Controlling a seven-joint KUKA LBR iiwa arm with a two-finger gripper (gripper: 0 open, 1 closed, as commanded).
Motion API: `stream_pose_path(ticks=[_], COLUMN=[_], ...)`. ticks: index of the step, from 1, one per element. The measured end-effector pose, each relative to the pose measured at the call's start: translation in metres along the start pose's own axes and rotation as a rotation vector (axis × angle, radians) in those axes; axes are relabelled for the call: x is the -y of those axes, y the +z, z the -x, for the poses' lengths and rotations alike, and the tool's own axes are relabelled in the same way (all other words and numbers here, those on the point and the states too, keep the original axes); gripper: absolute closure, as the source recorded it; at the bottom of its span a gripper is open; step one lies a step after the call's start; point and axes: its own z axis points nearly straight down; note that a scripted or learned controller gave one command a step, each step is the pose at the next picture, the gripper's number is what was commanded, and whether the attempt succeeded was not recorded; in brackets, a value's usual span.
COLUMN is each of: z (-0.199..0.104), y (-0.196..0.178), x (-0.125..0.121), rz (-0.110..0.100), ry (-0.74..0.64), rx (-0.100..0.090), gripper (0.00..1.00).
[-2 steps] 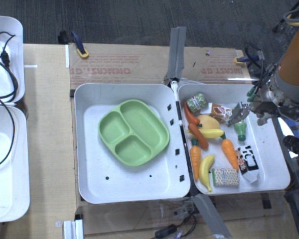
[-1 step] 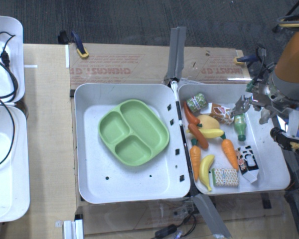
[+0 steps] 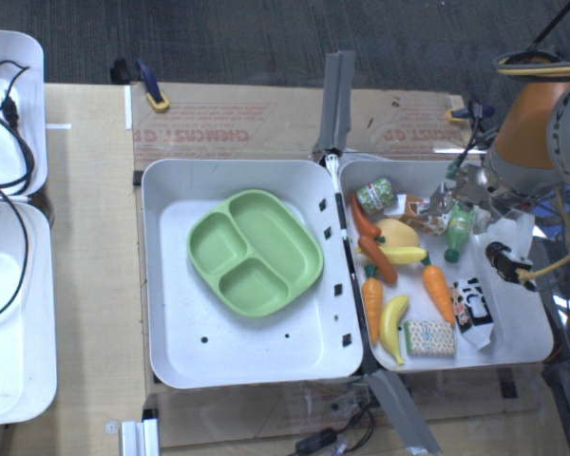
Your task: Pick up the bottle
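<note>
Nearest the camera, a banana lies at the front of the right bin, beside carrots. Further back stands the green bottle, upright among the clutter, with the gripper just above its top; I cannot tell how its jaws are set. A green plate sits in the left bin.

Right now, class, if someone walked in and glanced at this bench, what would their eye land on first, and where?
The pale green divided plate stands out, lying alone in the left bin. Next comes the crowded right bin, packed with orange carrots, yellow bananas and a small green bottle near its back. The grey arm with its orange band reaches in from the right, its pincer just above the bottle.
</note>
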Motion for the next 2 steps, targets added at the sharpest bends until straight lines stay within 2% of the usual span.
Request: stream_pose_path(ticks=[1, 2], z=[0.0234, 0.0238], y=[0.0083, 0.0082], x=[-0.0399, -0.0403], rz=[-0.007, -0.005], ry=[-0.002, 0.054], rx=[-0.009, -0.013], gripper=[0.00, 0.00])
